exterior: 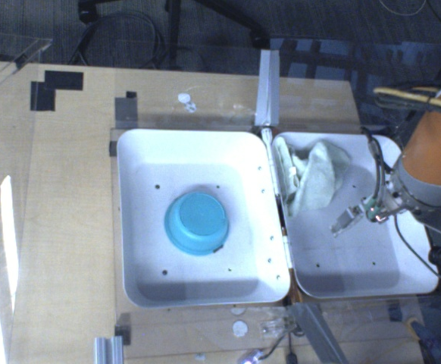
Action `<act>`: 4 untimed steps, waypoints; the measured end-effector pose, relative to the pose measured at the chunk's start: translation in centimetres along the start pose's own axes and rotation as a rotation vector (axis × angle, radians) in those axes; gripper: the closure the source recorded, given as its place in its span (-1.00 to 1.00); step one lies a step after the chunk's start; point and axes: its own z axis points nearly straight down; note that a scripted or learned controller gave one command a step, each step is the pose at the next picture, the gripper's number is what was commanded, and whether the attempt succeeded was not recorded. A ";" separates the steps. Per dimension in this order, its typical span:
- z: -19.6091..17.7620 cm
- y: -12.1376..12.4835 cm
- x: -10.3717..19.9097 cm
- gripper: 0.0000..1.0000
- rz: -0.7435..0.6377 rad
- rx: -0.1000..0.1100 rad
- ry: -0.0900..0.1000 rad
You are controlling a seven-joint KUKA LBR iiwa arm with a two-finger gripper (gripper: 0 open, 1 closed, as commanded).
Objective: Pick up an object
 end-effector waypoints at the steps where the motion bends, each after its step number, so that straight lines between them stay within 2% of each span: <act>1: 11.3 6.4 -6.5 -1.00 -0.019 -0.004 -0.003; 2: 11.9 12.4 -6.4 -1.00 -0.006 -0.009 -0.006; 3: 11.9 16.1 -6.1 -1.00 -0.076 0.018 0.002; 4: 10.6 16.6 -6.1 1.00 -0.081 -0.001 -0.010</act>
